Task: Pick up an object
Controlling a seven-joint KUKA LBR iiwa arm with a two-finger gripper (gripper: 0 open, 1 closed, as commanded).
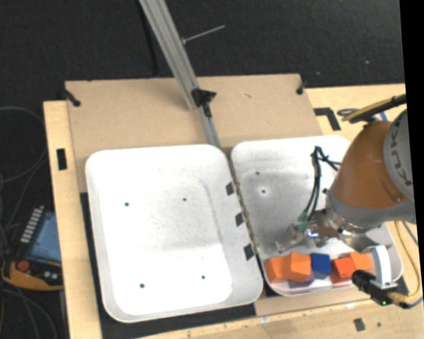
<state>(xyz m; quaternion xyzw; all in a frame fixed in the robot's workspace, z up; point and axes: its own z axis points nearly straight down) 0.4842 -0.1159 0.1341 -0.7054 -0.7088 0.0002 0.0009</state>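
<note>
Along the near wall of the right bin (pixel 270 168) lie an orange block (pixel 290 267), a blue block (pixel 320 263) and a second orange block (pixel 345 266), with something purple (pixel 300 282) under the first orange block. My gripper (pixel 310 232) hangs low in the right bin, just behind the blue block and the orange blocks. The wrist and its orange band (pixel 365 171) cover most of it.
The left bin (pixel 162 227) sits beside the right one, with black clips (pixel 239 218) along the shared edge. A grey metal bar (pixel 177 54) slants down from the back to the bins' junction. Cables and a handheld pendant (pixel 32 252) lie at the left.
</note>
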